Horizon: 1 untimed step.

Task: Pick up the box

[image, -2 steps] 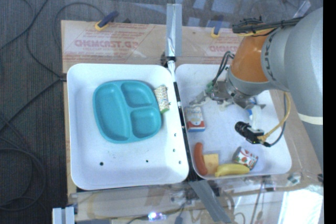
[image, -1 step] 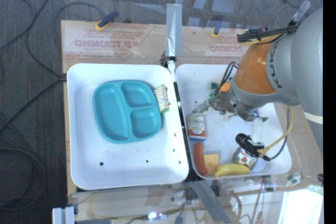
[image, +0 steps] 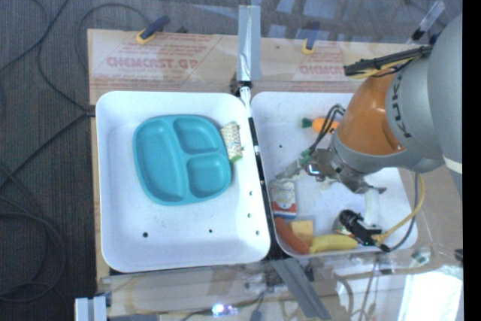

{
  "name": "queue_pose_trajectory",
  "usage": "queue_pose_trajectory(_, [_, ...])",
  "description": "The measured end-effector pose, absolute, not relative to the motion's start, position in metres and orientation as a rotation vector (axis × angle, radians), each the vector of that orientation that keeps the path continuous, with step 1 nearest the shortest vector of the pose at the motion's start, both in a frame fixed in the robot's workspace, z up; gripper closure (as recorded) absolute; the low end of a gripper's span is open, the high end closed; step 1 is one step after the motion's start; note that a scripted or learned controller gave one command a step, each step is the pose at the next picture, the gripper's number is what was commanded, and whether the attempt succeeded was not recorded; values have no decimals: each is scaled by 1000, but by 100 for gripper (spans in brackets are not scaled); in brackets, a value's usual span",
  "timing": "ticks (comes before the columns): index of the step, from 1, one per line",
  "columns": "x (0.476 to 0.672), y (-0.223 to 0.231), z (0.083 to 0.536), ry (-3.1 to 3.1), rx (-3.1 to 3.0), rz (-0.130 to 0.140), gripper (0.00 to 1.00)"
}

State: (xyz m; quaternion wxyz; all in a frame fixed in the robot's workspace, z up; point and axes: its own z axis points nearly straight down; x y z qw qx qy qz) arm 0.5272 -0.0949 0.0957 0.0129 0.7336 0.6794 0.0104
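Note:
A small white box (image: 284, 196) with a red and blue print lies near the left wall of the right bin (image: 391, 113). My gripper (image: 297, 170) hangs low over that bin, its tip just above and to the right of the box, close to its upper edge. The grey arm with its orange band (image: 370, 124) covers the middle of the bin. I see nothing lifted off the floor of the bin.
Below the box lie a red item (image: 288, 234), a yellow block (image: 303, 228) and a banana (image: 335, 243). A small carrot (image: 317, 122) sits at the upper middle. The left bin (image: 120, 237) holds a blue divided plate (image: 183, 158) and a yellowish patterned item (image: 231, 140).

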Motion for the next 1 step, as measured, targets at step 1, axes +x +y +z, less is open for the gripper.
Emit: queue_pose_trajectory(1, [569, -98, 93, 2125, 2293, 16, 0])
